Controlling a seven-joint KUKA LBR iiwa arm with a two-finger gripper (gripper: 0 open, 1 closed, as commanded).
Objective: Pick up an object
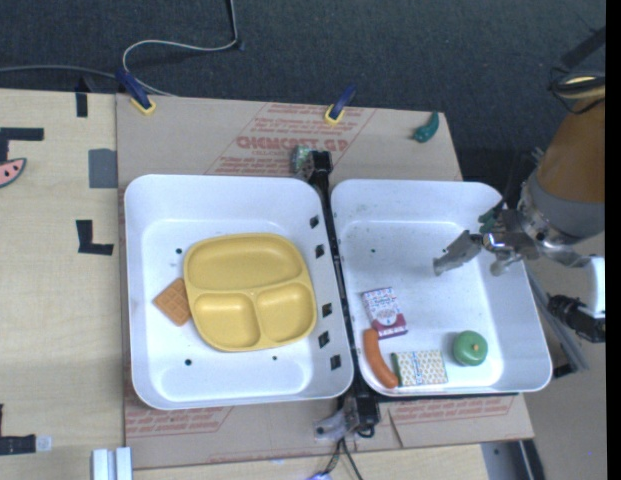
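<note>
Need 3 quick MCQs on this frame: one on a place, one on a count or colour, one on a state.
1. Where does the yellow divided plate lie?
A. In the left bin
B. In the right bin
C. On the cardboard above the bins

2. What colour is the small round toy in the right bin's lower right corner?
A. Red
B. Green
C. Blue

3. How does the tool stand?
A. Pressed down on the plate
B. Over the right bin, above its upper part, nothing seen between its fingers
C. Carrying the orange sausage

Answers:
1 A: the plate fills the middle of the left bin.
2 B: the round toy is green.
3 B: the tool hangs over the right bin, apart from the objects near the bin's lower edge.
</note>
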